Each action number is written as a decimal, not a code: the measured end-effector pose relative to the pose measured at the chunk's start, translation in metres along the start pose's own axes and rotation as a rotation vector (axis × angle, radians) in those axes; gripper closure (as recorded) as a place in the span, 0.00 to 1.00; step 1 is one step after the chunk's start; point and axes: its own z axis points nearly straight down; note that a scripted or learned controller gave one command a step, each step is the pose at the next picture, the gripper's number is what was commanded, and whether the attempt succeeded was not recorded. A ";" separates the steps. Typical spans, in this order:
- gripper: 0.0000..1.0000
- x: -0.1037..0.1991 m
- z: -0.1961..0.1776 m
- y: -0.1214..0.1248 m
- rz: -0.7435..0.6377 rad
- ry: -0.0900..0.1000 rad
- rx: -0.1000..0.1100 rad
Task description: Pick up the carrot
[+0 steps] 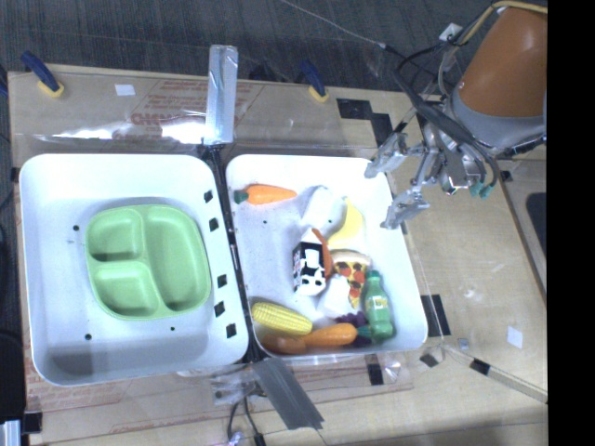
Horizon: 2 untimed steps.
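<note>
**Hovering off the bin's corner, carrot sitting in the right bin**

Starting with the big stuff: the bench [483,277] carries two white bins. The left bin [56,249] sits at 9 o'clock and has a green divided plate [147,260] in the middle of it. The right bin [270,249] is dead center-ish and packed with toy food.

The arm [502,63] comes in from about 2 o'clock, orange band showing. Its gripper [395,189] hangs over the right bin's 2 o'clock corner, right around the rim, fingers spread apart with nothing between them.

The carrot [270,193] lies at the bin's 11 o'clock corner, well apart from the gripper. Down at 6 o'clock there's a corn cob [281,318] and a second orange veggie [321,336] just beside it. A green bottle [376,307] stands at 4 o'clock. In the middle, a black-and-white carton [309,269] touches a white piece [323,210] and something yellow [350,223].
</note>
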 end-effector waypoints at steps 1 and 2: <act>0.00 0.011 0.133 -0.005 -0.125 0.013 -0.007; 0.00 0.087 0.173 0.024 -0.029 -0.038 0.012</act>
